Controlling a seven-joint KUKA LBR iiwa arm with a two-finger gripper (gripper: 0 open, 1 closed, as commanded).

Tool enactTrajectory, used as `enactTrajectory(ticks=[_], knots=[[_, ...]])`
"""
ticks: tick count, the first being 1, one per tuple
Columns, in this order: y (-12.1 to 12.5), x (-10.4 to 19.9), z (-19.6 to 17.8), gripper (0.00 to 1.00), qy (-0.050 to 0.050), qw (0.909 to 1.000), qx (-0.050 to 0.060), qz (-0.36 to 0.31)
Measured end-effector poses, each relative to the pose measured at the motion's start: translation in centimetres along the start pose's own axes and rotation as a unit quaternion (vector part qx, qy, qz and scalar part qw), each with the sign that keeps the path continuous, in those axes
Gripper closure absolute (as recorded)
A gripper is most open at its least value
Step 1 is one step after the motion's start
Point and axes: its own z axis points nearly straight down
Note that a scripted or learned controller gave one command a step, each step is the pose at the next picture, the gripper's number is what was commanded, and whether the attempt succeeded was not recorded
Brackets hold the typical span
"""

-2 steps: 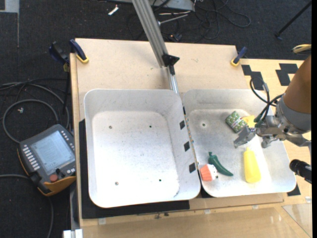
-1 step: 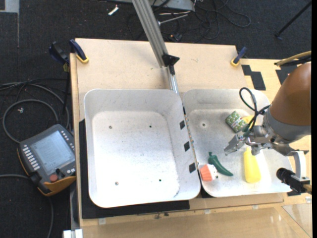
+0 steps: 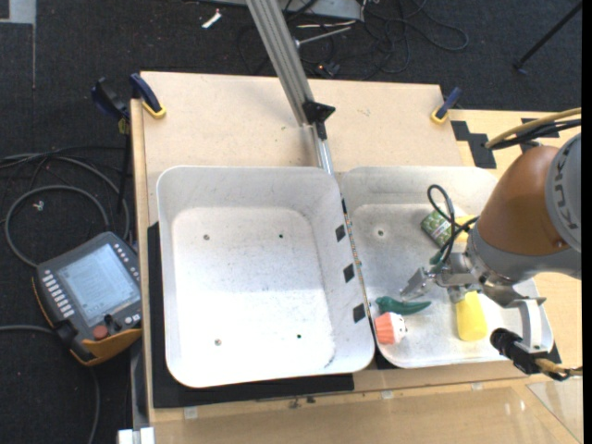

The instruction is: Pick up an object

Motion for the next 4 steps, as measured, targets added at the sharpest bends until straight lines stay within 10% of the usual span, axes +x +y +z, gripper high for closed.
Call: enactTrajectory(ticks=[1,3,4], knots=[[0.2,0.0,-1.3,1.0,-0.001,1.0,-0.003,0.0],[1.0,0.7,-11.3,1.0,-0.002,1.0,-0.006,-0.002],[1.9,6.5,-10.6,1.0,0.0,1.0,-0.003,-0.005]])
